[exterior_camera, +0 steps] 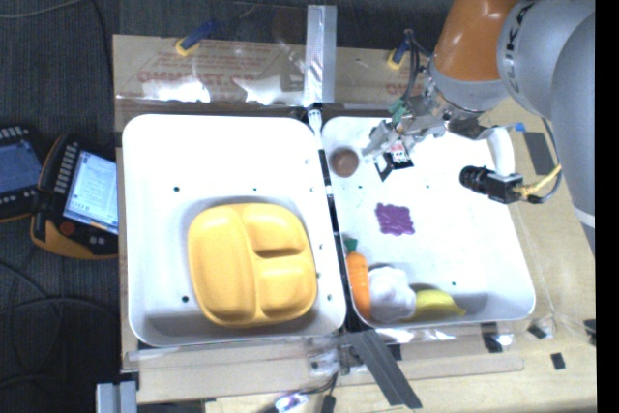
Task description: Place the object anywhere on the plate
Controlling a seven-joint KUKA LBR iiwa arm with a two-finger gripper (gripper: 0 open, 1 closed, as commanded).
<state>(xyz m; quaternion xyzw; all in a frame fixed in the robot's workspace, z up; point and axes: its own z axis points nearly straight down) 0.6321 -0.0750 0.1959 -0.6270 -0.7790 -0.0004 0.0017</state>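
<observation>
A yellow divided plate [252, 262] lies in the left bin [155, 169], toward its front. In the right bin [484, 237] lie a brown round object [344, 161] at the back left, a purple grape bunch [395, 220] in the middle, and an orange carrot [357, 278], a white object [390, 292] and a yellow banana [437, 304] along the front. My gripper [394, 148] hangs over the back of the right bin, just right of the brown object. I see nothing between its fingers.
A metal divider [320, 53] stands behind the bins, with clear plastic sheeting [222, 73] on the bench behind the left bin. A handheld pendant [77, 198] lies left of the bench. A black cable fitting [488, 181] juts out over the right bin.
</observation>
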